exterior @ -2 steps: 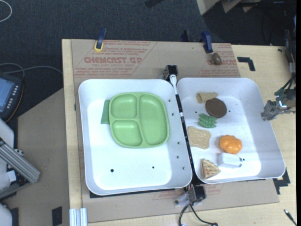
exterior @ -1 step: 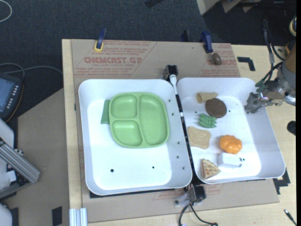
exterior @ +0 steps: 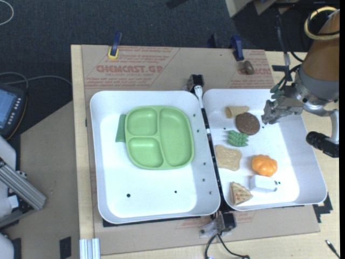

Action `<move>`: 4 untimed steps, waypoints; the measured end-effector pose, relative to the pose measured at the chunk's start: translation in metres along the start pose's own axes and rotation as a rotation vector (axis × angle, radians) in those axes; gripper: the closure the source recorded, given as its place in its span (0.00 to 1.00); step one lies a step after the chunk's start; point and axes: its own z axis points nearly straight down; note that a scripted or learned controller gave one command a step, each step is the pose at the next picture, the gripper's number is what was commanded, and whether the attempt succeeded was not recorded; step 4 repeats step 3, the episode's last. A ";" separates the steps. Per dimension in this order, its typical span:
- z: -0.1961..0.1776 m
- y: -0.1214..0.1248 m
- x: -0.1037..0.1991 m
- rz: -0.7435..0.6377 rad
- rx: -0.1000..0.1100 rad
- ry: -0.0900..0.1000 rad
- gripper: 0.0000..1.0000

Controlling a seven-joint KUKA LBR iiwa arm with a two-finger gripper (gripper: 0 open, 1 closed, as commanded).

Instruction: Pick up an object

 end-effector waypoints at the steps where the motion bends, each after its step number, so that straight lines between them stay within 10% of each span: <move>1: -0.005 0.011 0.051 -0.001 0.000 0.001 1.00; 4: -0.004 0.051 0.134 0.001 -0.001 0.000 1.00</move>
